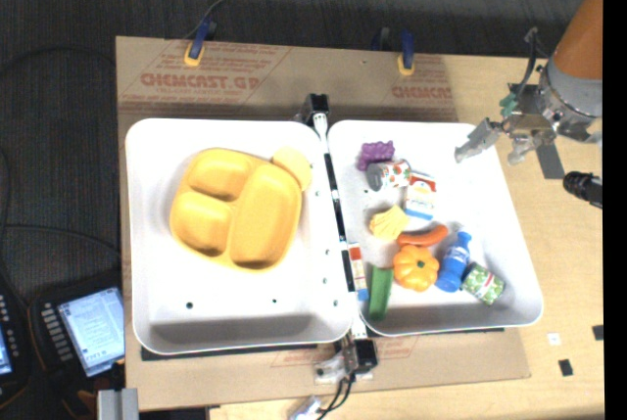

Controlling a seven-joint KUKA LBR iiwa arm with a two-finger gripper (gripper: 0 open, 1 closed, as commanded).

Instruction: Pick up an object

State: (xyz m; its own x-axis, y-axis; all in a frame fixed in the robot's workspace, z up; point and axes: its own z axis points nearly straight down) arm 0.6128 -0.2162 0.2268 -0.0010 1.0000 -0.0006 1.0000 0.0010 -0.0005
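Several small toys are crowded in the right bin — easy reach; the gripper, at two o'clock, is held apart, nothing between its fingers.

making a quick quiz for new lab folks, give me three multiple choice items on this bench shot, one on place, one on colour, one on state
1. Where does the yellow tray lie?
A. left bin
B. right bin
C. on the cardboard outside the bins

2. What colour is the pumpkin?
A. purple
B. orange
C. blue

3. Where is the gripper now?
A. down among the toys
B. over the left bin
C. at the right bin's upper right edge, apart from the toys

Key: 1 A, the tray fills much of the left bin. 2 B, it is orange with a green stem. 3 C, it hangs by that rim, away from the pile.
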